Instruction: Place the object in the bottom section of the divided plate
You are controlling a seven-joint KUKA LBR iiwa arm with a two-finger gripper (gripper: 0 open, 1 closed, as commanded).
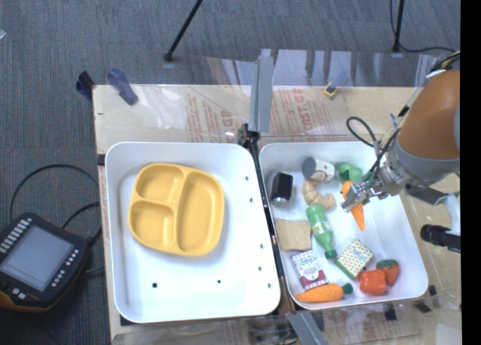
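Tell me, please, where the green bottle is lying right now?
The green bottle lies in the right bin, near its middle, between the bread slice and the carrot under the gripper.

A handheld control pendant (34, 259) lies left of the bench, and what looks like blue clamps (120, 85) sit behind it.

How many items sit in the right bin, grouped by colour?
Orange or red: 4, e.g. the orange toy carrot at the front
Green: 2, e.g. the green plastic bottle
Black: 1
Tan or beige: 3
Patterned packets: 2
Total: 12

Divided plate (177, 208) glossy yellow plastic; bins (188, 291) smooth white plastic.
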